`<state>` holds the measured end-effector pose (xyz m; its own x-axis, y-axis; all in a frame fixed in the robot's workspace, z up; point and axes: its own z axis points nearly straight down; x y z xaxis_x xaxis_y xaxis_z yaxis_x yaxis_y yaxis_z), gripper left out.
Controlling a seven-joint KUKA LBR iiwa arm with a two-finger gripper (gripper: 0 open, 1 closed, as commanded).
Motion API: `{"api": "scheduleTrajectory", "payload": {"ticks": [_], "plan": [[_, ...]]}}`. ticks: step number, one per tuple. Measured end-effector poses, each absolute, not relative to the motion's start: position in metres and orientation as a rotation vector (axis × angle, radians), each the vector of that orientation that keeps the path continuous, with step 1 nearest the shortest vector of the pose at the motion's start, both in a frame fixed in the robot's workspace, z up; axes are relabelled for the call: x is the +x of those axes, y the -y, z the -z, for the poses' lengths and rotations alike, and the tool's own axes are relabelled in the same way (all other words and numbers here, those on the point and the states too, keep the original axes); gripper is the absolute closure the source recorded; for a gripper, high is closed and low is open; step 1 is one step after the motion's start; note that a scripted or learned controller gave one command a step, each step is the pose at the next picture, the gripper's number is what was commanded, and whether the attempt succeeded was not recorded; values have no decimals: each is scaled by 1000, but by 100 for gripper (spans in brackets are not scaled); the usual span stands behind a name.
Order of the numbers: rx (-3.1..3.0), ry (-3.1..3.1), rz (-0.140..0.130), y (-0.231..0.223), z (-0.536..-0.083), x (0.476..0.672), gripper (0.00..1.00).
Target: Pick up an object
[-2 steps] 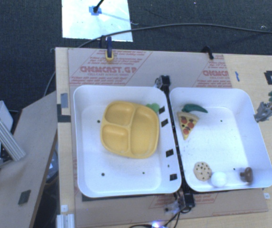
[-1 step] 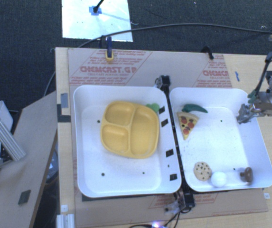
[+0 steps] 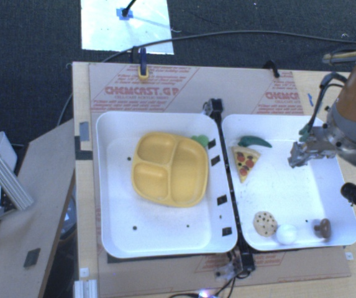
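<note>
Jaws (image 3: 297, 156) above right bin (image 3: 327, 194) — beside pizza slice (image 3: 245, 162) — gripping nothing visible

Dark carpet floor (image 3: 28, 30) bears a white sheet (image 3: 125, 17) behind the wooden bench (image 3: 184, 85).

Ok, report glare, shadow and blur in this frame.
Camera view: even, soft lighting; the bright sheet on the dark floor is washed out; the yellow plate casts a faint shadow; the gripper looks soft-edged; the small brown object is too blurry to identify.
</note>
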<state>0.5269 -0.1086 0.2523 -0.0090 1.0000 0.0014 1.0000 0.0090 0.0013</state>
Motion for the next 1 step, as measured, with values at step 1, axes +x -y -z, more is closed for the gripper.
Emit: {"api": "scheduleTrajectory", "payload": {"ticks": [1], "plan": [[-2210, 2233, 4, 57, -257, 525, 100]]}}
